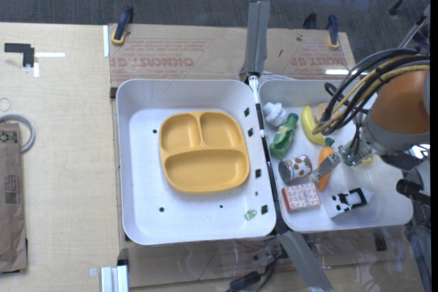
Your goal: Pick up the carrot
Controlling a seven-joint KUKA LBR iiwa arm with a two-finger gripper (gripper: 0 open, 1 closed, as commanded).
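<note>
Right bin (383,215) | arm bent low | claw (328,164) over carrot (324,174) | grip unclear

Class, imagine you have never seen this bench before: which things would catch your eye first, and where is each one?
First comes the yellow divided plate, alone in the middle of the left bin. Next, the arm's orange band at the right edge, above the right bin with its huddle of small objects. There the pincer sits right at the carrot, beside a green toy.
</note>
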